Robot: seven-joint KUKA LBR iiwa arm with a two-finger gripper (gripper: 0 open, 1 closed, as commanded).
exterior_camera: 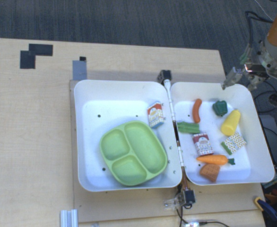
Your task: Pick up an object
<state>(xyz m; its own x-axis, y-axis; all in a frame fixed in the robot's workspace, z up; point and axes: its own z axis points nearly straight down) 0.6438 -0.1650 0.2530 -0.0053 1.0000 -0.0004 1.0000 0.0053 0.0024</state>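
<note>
A green tray (133, 152) is lying in the left bin (89, 126), far from the end effector (246, 74), which is hovering over the right bin's (259, 145) rim; its grip is unreadable.

My bench (30, 126) looked like pale, matt wood. Both white bins (124, 91) were smooth, glossy plastic, catching glare. The green divided plate (134, 152) at seven o'clock looked like satin plastic. The carrot (213, 159) and yellow corn (230, 122) showed smooth, moulded plastic skins.
</note>
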